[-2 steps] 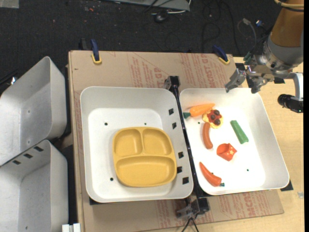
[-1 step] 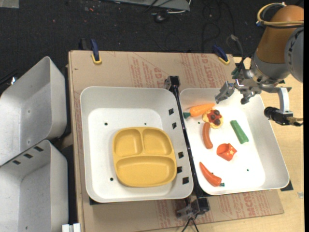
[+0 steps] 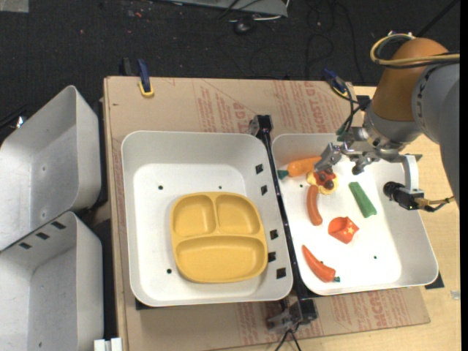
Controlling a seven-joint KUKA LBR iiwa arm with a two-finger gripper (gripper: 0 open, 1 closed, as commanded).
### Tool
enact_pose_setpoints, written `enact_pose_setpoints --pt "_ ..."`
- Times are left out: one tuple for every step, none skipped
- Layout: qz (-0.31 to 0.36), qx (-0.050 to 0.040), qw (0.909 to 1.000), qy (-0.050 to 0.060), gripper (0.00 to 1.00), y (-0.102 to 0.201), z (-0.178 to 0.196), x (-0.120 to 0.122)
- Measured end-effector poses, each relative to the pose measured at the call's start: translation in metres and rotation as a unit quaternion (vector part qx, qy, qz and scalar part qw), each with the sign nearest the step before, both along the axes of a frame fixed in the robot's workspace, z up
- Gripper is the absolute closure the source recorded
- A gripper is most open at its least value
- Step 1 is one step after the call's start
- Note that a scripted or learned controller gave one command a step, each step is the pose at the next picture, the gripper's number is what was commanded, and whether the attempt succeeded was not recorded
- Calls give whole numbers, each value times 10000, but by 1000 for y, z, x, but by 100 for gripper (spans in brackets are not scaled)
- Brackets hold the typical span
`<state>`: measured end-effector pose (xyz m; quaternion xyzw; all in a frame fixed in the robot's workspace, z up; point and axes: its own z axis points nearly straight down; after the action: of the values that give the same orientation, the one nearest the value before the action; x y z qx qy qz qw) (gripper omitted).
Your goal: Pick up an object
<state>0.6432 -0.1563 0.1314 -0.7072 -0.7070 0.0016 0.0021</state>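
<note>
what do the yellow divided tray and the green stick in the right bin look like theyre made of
Yellow tray: likely moulded plastic, matte to slightly satin; uniform colour, rounded compartment ridges, soft highlights.
Green stick: probably plastic toy food, smooth finish; flat even green with crisp edges, though too small to be sure.

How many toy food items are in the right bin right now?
6. Carrot at the top left, small yellow-red piece under the gripper, sausage left of centre, green stick to the right, red pepper in the middle, chili at the bottom. The gripper may hide more.
</note>
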Motion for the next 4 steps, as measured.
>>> enact_pose_setpoints --pt "1 -2 10000 -9 0 1 -42 -1" --pt "5 -23 10000 -96 100 0 -22 4" --pt "-1 -12 10000 -56 100 -2 41 0" --pt "20 -12 10000 -65 100 6 103 5"
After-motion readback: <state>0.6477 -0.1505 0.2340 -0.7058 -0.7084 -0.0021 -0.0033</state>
